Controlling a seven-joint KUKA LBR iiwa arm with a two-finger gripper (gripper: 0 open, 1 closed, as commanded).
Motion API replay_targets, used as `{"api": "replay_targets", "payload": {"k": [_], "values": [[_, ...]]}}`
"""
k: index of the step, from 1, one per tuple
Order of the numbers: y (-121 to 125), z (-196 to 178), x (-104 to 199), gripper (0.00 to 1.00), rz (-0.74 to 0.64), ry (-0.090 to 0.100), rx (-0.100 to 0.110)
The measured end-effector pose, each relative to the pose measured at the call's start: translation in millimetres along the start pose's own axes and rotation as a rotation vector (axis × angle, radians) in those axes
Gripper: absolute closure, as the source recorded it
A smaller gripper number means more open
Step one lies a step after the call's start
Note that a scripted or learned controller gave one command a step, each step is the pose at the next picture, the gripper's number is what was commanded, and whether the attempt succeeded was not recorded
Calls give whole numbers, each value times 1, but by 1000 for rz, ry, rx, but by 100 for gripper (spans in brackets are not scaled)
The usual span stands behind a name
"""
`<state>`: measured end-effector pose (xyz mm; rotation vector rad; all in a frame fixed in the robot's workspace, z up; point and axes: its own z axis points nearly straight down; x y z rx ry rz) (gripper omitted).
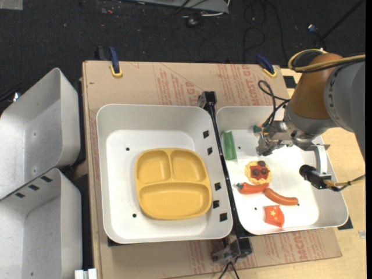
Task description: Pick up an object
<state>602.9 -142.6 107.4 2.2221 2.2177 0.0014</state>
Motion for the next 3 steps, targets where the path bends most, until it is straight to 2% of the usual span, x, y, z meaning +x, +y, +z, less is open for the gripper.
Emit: {"api": "replay_targets", "payload": {"k": [3], "values": [[-7,-156,19,100,-6,-1,-5]]}}
